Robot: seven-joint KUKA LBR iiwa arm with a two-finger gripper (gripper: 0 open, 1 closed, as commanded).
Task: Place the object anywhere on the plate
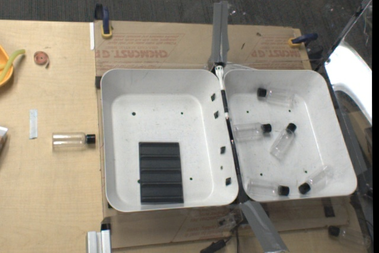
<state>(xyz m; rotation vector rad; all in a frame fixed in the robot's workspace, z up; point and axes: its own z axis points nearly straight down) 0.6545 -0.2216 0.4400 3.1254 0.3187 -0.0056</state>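
Vials (282, 142), clear with black caps, lying loose across right bin (331, 103); two lodged against its near wall, probably rolled there. Black ridged plate (160, 173) lying flat in left bin (108, 127), well apart from them, across the divider. Nothing on plate yet; judged that pick is still to come.

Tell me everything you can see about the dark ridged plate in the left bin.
The dark ridged plate is a black rectangle with four raised bands running across it, matte like rubber or plastic. It lies flat on the floor of the left bin, towards the near wall, slightly left of centre. Nothing rests on it, and the clear vials lie elsewhere.
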